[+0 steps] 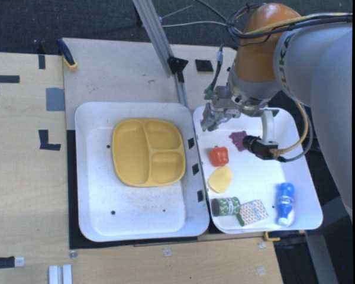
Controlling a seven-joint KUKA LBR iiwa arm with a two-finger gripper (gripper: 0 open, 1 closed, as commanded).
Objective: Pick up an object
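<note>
The gripper (210,120) hovers over the right bin (302,215), its state unclear, apparently approaching; next it must descend onto the red toy (219,155) just below.

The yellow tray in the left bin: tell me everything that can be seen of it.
The yellow tray is a rounded-rectangle divided plate that looks like matte plastic, all one mustard yellow. Raised ridges split it into three compartments: a large one along its left side and two smaller ones on the right, one above the other. It lies flat and face up on the floor of the left bin, toward the bin's upper middle, slightly rotated. Nothing lies in it, and the gripper is over the other bin, apart from it.
</note>
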